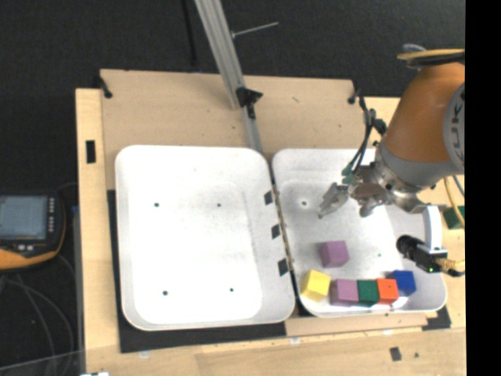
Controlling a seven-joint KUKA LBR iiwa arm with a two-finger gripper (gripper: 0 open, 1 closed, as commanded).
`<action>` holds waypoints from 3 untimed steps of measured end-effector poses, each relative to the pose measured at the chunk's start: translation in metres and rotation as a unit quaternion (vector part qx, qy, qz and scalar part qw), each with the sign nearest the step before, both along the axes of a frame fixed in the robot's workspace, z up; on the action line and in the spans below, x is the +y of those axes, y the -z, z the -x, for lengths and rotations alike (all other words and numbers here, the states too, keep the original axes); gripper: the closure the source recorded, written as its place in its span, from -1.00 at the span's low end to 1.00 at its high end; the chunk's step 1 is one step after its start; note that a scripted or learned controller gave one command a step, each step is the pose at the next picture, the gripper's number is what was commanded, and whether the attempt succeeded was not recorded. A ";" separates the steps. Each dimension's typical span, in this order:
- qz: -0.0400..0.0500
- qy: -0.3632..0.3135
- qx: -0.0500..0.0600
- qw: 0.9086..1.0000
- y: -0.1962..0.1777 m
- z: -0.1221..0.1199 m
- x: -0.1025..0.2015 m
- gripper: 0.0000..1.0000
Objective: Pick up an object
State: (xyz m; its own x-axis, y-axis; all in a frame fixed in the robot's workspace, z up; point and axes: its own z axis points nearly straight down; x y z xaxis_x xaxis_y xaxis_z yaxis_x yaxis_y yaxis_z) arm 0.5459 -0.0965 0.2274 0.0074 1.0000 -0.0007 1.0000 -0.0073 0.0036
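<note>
In the right bin (307, 165) a purple cube (333, 253) lies alone near the middle. Along the bin's front wall runs a row of blocks: yellow (316, 283), pale purple (344, 291), green (368, 291), orange (387, 289) and blue (404, 281). My gripper (350, 204) hangs over the back half of that bin, up and slightly right of the purple cube. It is open, its two fingers spread apart with nothing between them. The orange-banded wrist covers the bin's right rear corner.
The left bin (196, 233) lies beside the right one, joined by small black clips (275, 231). A slanted metal pole (223, 45) rises behind the bins. A black fitting with a white bracket (420, 251) sits at the right bin's edge. A handheld display (27, 222) rests off the bench to the left.
</note>
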 end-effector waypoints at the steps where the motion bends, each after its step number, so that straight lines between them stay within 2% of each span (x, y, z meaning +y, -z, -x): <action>1: 0.000 0.001 0.000 1.000 0.000 0.000 0.000 -1.00; 2: -0.002 -0.009 0.000 1.000 0.032 -0.091 0.125 -1.00; 3: 0.001 -0.006 0.002 1.000 0.031 -0.090 0.118 -1.00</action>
State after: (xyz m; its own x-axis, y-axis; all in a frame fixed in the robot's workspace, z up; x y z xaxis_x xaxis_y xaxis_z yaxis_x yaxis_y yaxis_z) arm 0.6355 0.0218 0.1968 -0.0043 1.0000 -0.0020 1.0000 0.0043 -0.0003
